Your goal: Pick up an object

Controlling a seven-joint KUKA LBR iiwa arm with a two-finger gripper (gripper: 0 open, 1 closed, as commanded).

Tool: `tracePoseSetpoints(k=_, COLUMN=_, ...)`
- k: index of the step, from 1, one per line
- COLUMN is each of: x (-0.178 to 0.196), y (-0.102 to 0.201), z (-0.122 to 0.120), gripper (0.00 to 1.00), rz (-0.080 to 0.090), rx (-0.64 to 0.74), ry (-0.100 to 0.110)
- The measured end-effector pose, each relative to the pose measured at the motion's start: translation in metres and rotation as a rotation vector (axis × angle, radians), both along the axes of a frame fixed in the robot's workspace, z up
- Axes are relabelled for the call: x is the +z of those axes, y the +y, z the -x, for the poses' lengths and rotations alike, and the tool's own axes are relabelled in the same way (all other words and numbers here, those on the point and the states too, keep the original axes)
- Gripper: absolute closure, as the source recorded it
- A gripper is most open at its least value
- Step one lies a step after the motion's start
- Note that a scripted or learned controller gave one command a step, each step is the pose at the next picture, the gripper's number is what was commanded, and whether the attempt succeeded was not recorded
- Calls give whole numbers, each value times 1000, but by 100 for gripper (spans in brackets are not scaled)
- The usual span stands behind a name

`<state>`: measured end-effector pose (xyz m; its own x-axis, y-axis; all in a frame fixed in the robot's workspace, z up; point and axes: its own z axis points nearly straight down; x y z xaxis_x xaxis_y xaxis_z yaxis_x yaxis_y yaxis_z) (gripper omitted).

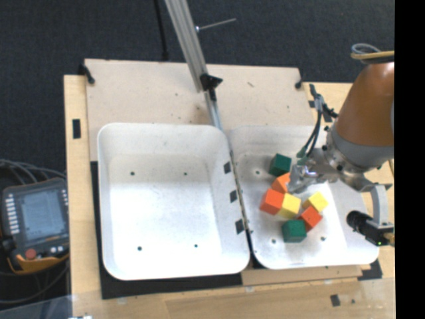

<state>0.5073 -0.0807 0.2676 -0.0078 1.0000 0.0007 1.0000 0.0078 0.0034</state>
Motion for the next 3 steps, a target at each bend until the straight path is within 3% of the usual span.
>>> tracePoseSetpoints(k=3, x=-26, y=141, z=-43, gripper=100, rz=0, rx=-1, ry=2)
